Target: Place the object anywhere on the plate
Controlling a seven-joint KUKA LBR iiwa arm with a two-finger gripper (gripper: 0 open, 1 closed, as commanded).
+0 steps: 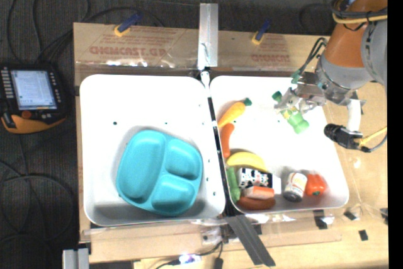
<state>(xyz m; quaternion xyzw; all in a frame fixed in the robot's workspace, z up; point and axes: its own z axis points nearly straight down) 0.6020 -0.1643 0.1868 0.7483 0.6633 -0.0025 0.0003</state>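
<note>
A light blue plate (160, 172) with three compartments lies in the left bin (101, 104), toward its front. The right bin (271, 148) holds toy food: a yellow-orange piece with a green tip (232, 111), an orange carrot (225, 135), a yellow banana (245, 160), a small jar (295, 186) and a red-orange pepper (317, 184). My gripper (288, 110) hangs over the back right of the right bin, well away from the plate. Its green-tipped fingers (299, 123) stand apart, and I see no object between them.
A green piece (233, 183), a black-and-white item (255, 179) and a red piece (257, 201) crowd the right bin's front left corner. The divider (213, 135) separates the bins. A tablet (30, 92) lies off the bench at left.
</note>
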